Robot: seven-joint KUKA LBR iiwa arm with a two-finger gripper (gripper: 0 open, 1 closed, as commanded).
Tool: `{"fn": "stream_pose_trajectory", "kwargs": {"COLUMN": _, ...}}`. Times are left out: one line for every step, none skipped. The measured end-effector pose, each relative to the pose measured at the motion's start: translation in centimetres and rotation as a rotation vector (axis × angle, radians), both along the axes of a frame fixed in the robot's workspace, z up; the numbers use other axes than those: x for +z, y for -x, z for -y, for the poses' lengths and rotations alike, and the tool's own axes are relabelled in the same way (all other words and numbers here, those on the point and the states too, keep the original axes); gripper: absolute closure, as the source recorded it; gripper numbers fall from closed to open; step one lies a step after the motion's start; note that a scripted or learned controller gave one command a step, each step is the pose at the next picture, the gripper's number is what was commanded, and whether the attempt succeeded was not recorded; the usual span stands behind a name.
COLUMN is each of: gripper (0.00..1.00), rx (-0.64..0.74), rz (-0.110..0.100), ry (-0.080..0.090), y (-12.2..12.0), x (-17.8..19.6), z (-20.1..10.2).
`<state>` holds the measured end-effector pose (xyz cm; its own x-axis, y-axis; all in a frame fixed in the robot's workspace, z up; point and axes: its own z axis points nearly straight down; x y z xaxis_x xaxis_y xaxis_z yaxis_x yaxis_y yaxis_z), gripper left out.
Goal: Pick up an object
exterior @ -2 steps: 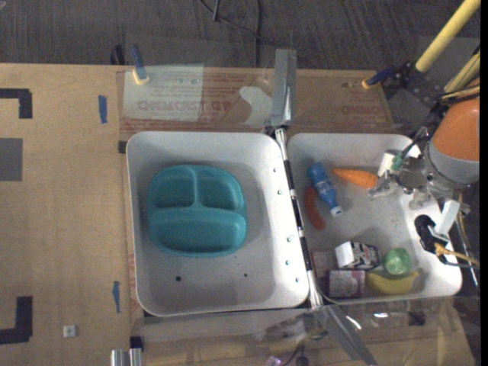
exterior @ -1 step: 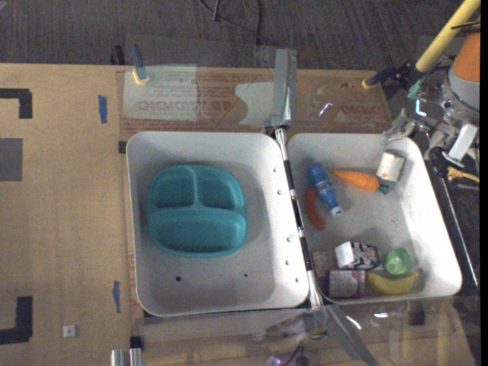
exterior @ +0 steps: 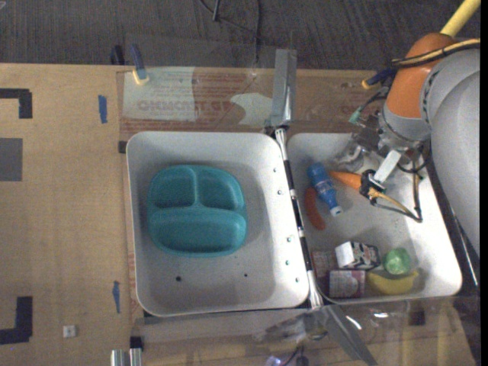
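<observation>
My gripper [exterior: 357, 155] hangs over the far part of the right bin [exterior: 442, 239], below the arm's orange band [exterior: 415, 73]. Just in front of it lies an orange carrot-shaped piece [exterior: 347, 179], and whether it touches the gripper is unclear. A small blue bottle [exterior: 323, 189] lies to the left of the carrot, next to a red sausage-shaped piece [exterior: 314, 208]. Along the near side sit a small white and black box [exterior: 355, 255], a pink packet [exterior: 345, 283], a yellow banana [exterior: 392, 282] and a green round item [exterior: 397, 261].
The left bin [exterior: 145, 273] holds a teal divided plate [exterior: 197, 209]. A metal divider [exterior: 293, 204] runs between the two bins. A yellow cable [exterior: 398, 207] loops from the wrist over the right bin's floor. The arm's grey body covers that bin's right edge.
</observation>
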<state>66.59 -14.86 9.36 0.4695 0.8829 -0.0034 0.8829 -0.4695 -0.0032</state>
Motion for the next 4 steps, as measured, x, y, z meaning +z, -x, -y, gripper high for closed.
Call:
{"fn": "stream_pose_trajectory", "kwargs": {"gripper": 1.0, "rx": 0.004, "rz": 0.003, "ry": 0.001, "y": -0.2, "x": 1.1, "z": -0.2}}
{"fn": "stream_pose_trajectory", "kwargs": {"gripper": 1.0, "rx": -0.075, "rz": 0.006, "ry": -0.001, "y": -0.2, "x": 15.2, "z": -6.3}}
{"fn": "stream_pose_trajectory", "kwargs": {"gripper": 0.0, "rx": -0.074, "rz": 0.004, "ry": -0.001, "y": -0.2, "x": 15.2, "z": -6.4}}
{"fn": "stream_pose_trajectory", "kwargs": {"gripper": 0.0, "rx": -0.044, "rz": 0.012, "ry": -0.002, "y": 4.8, "x": -0.6, "z": -3.9}}
